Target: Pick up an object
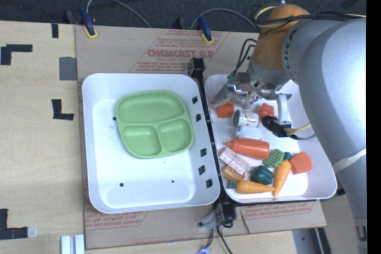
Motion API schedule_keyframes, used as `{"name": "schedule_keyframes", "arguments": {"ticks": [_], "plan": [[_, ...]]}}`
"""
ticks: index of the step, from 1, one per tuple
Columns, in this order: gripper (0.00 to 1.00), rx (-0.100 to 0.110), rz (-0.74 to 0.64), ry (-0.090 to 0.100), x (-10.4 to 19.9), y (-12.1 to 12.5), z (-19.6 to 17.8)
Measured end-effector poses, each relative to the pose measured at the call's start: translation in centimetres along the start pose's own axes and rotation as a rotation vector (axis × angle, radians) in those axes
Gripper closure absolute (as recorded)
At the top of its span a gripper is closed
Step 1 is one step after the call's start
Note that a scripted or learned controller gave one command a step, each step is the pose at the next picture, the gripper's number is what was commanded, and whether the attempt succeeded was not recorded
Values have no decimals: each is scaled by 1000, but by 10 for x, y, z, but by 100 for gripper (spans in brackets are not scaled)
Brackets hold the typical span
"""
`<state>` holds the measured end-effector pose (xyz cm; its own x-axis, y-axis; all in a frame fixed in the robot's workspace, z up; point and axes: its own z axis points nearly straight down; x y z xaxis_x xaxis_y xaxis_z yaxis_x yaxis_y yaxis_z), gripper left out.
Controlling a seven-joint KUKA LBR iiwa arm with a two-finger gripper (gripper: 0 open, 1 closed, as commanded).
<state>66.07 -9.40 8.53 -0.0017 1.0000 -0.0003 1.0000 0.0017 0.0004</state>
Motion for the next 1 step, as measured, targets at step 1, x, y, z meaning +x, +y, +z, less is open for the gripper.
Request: {"name": "schedule_keyframes", "arguments": {"ticks": [1], "plan": [[0, 0, -1, 0, -2, 8, 0]]}}
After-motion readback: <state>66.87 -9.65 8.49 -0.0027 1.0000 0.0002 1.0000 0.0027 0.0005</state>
